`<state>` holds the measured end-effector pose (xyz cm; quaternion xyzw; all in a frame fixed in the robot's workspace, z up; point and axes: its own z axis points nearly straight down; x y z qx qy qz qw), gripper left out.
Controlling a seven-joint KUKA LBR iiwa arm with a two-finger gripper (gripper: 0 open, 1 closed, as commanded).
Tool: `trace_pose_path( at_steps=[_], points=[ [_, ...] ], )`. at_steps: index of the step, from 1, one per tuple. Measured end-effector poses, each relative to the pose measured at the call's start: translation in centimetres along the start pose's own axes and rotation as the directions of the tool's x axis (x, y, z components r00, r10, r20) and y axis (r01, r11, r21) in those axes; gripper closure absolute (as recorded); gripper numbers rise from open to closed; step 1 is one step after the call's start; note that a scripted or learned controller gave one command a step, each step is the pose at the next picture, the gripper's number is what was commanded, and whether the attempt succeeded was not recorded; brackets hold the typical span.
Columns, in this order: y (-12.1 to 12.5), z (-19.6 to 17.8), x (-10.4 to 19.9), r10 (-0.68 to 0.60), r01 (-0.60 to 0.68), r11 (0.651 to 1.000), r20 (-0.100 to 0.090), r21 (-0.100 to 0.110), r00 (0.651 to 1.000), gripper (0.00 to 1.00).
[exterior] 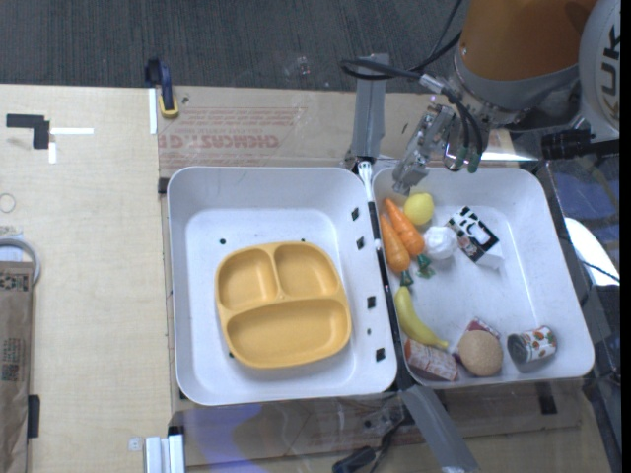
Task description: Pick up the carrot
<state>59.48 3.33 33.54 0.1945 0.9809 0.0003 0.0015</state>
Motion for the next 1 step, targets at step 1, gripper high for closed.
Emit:
trace_pose_path(
  at_steps=[1],
  points=[
    [0.06,-0.86,-0.11,-0.001,0.001,1.000,0.002,0.000,1.000,1.00]
  ],
)
